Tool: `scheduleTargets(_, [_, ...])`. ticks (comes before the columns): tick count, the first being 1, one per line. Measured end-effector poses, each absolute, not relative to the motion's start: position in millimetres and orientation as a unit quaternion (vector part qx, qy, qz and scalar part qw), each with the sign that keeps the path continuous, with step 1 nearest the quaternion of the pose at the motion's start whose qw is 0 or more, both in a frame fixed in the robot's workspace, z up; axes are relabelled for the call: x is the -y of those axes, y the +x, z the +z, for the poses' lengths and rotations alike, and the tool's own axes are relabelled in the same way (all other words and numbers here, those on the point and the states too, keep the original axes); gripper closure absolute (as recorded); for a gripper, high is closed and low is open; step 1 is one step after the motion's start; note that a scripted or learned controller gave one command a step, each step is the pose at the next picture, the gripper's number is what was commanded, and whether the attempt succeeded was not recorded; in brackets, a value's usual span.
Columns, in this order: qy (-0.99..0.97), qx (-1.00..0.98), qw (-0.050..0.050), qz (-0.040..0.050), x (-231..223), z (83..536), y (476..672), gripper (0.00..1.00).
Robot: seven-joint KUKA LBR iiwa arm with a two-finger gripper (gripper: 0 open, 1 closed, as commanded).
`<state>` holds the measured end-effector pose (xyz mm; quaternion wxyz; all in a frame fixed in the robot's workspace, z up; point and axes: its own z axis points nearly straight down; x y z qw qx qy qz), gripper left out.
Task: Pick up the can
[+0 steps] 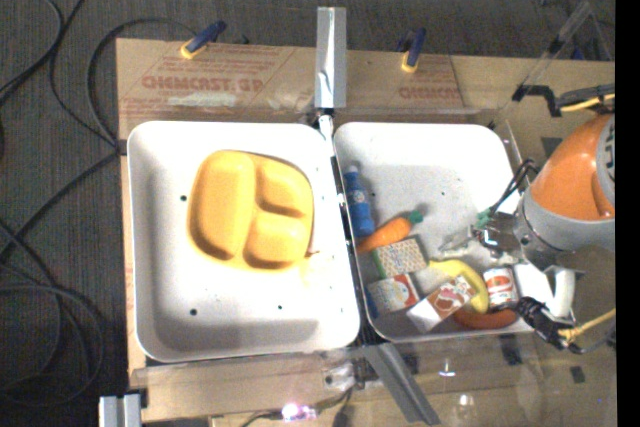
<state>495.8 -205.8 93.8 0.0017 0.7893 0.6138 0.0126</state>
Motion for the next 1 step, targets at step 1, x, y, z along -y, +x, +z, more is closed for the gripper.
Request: scheduleTargets(1, [0.794,-0.607,0.005,0.0117,203.2,93.5,495.7,0.00])
